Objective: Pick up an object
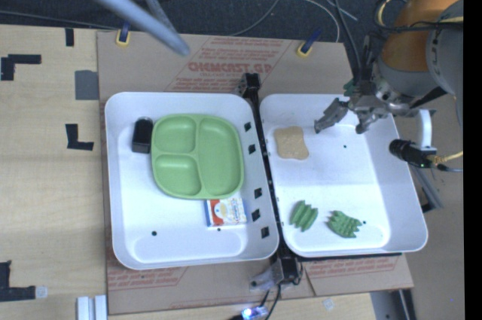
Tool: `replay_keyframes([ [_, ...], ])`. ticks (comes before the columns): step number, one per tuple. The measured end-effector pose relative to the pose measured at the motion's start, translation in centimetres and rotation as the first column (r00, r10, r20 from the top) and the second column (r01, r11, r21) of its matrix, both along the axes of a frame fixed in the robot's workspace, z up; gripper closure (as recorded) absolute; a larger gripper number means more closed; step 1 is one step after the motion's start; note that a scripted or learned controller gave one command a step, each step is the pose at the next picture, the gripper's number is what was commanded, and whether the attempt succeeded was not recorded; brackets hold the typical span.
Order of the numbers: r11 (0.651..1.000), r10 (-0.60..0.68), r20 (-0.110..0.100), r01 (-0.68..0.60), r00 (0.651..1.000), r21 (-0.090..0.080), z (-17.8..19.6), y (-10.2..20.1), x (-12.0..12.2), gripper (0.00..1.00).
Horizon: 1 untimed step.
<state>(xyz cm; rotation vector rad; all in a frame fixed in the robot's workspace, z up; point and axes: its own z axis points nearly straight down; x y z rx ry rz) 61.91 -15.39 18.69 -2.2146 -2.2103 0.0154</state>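
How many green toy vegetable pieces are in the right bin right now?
2. A green pea-pod piece lies near the right white bin's front edge, and a leafy green piece sits just right of it, apart. Nothing seems to be hiding others.

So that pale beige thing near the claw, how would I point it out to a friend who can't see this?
Start at the right bin, the one the gripper hangs over with fingers spread. In its upper left corner, near the divider, lies a flat tan piece like a slice of bread. The other two items there, the green pieces and, sit by the near edge.
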Motion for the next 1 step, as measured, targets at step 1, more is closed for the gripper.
replay_keyframes([
  [1,1.000,0.003,0.014,-0.003,1.000,-0.002,0.89,0.03,0.34,0.00],
])
